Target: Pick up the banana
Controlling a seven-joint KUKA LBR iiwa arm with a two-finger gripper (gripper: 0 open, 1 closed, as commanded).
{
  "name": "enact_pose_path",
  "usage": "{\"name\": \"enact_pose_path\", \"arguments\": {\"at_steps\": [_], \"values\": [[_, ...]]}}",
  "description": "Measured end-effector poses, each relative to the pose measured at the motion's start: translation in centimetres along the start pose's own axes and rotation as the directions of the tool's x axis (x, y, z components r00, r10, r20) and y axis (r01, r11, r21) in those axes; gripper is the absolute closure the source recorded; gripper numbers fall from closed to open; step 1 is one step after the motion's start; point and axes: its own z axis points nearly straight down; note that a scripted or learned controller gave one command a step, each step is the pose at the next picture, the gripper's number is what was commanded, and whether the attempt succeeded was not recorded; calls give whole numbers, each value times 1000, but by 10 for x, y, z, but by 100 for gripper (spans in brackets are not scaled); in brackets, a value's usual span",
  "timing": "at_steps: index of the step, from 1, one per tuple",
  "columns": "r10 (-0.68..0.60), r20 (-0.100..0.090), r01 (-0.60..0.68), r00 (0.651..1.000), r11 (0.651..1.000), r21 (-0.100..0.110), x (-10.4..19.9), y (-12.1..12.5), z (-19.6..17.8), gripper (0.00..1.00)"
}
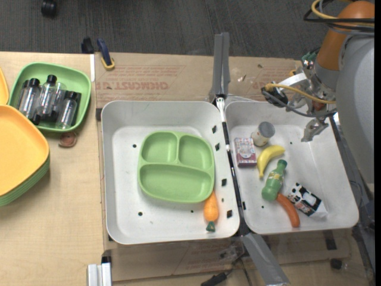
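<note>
The yellow banana (269,158) lies in the middle of the right bin (339,177), curved, with its lower end against a green bottle (274,181). My gripper (311,129) hangs over the bin's upper right part, to the right of the banana and a little farther back, well apart from it. Nothing shows in its grasp. The grey arm with the orange band (351,16) comes in from the upper right.
Around the banana lie a pink box (244,151), a small jar (262,133), an orange-red sausage (288,210) and a black-and-white packet (305,200). The left bin (119,159) holds a green divided plate (177,167) and a carrot (211,208).
</note>
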Motion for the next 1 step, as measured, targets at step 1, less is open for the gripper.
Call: {"name": "enact_pose_path", "arguments": {"at_steps": [1], "values": [[7,1,-7,1000,1000,1,-48,-34,82,0]]}}
